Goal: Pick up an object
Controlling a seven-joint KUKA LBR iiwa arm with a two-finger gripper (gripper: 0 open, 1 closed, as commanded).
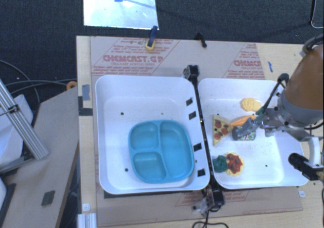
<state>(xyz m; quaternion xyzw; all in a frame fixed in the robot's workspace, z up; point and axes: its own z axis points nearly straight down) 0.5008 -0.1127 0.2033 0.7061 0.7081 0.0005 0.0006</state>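
Note:
The right bin [263, 90] holds several toy foods: a pizza slice [220, 129], an orange carrot-like piece [240, 120], a yellow round piece [250, 104], a green piece [219, 163] and a red-topped round piece [234, 163]. My gripper [245, 132] is down in this bin, just right of the pizza slice and below the orange piece. Its dark fingers sit low over the bin floor. Whether anything lies between them is not visible.
The left bin [116, 95] holds a blue divided tray [161, 151]. A black divider [198, 126] runs between the two bins. The arm [304, 95] covers the right bin's right side. A yellow-tipped tool [151, 40] lies on the board behind the bins.

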